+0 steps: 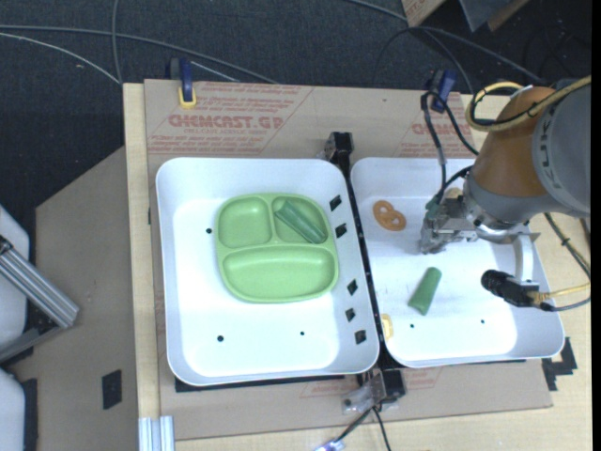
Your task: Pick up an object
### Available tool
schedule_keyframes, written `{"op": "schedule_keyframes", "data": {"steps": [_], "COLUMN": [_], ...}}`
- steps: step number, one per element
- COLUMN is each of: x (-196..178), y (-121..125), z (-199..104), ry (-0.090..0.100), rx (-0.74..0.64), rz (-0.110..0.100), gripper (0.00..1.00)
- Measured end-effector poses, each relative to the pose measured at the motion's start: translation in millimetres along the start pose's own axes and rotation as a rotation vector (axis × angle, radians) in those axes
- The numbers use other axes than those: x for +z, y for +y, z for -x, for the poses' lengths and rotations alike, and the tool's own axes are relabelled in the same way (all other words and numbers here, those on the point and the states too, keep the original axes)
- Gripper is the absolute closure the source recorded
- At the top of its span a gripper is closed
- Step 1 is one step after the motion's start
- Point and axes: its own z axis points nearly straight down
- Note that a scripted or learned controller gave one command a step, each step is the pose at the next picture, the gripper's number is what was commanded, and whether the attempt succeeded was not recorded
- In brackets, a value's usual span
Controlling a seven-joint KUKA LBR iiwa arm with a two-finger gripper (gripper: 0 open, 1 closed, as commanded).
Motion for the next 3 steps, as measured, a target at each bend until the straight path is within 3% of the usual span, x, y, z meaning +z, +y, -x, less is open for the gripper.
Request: {"op": "schedule_keyframes", "data": {"steps": [3], "x": [-152], "y": [11], "z": [-18], "ry": [-0.002], "rx": [-0.002], "rz": [0.005], "gripper": [1.0]}}
